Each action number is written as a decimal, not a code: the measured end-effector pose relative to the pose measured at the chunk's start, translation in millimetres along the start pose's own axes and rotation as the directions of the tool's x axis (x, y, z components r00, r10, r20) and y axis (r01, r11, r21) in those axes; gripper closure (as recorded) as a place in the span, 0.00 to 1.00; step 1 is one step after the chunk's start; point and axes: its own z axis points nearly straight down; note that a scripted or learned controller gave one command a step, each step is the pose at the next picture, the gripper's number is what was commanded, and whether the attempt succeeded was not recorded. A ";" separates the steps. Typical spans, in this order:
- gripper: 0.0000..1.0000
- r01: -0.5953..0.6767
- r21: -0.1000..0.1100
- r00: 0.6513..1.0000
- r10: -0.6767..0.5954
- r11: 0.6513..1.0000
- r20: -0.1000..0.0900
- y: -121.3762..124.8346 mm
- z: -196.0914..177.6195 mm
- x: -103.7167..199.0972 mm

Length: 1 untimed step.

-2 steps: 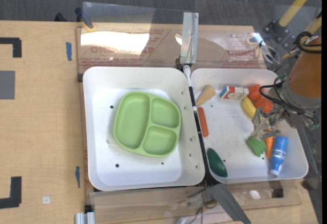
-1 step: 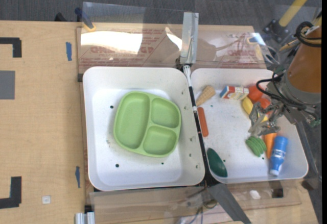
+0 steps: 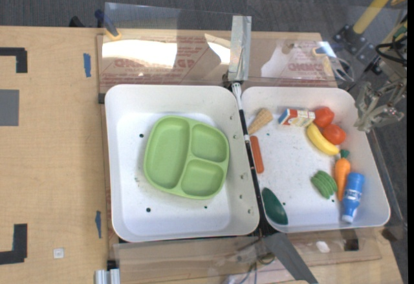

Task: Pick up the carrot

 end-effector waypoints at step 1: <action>1.00 0.102 -0.021 0.995 -0.102 0.995 -0.010 69.4 105.3 -8.2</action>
